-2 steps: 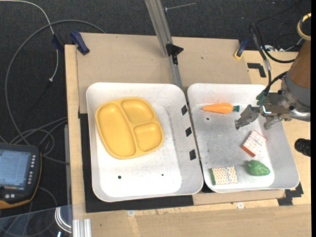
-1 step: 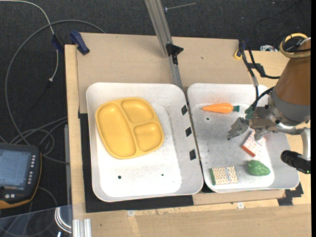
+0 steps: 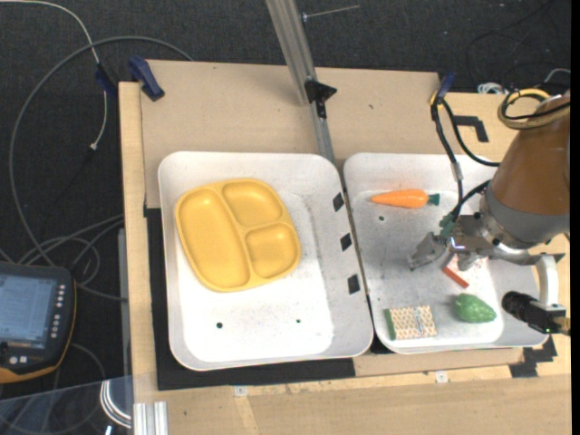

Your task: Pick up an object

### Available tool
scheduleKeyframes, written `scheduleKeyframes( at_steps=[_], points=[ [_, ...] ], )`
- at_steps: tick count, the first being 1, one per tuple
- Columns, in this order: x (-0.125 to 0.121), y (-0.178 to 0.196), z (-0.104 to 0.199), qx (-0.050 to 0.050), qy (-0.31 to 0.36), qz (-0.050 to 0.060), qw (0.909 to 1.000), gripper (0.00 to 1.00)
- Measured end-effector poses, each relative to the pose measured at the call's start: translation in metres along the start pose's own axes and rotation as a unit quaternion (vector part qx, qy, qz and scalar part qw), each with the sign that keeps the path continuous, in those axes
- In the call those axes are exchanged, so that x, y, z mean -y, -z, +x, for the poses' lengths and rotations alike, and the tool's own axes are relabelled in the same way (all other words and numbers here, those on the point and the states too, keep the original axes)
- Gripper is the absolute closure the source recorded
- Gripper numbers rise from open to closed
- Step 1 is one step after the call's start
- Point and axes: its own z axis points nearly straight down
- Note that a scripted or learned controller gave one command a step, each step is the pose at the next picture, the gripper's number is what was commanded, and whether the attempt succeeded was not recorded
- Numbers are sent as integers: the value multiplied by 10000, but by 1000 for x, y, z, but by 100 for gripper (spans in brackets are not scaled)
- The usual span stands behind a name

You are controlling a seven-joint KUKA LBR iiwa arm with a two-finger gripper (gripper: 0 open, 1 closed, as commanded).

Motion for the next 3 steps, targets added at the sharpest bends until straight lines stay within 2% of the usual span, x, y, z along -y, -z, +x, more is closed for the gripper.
scheduleKeyframes(
  at_steps=[1, 2, 3],
  points=[
    [0, -43, 2, -3, 6, -4, 10000, 0],
    [-2, -29, 2, 3, 10, -39, 10000, 100],
    [1, 16, -3, 18, 11, -65, 10000, 100]
  ],
)
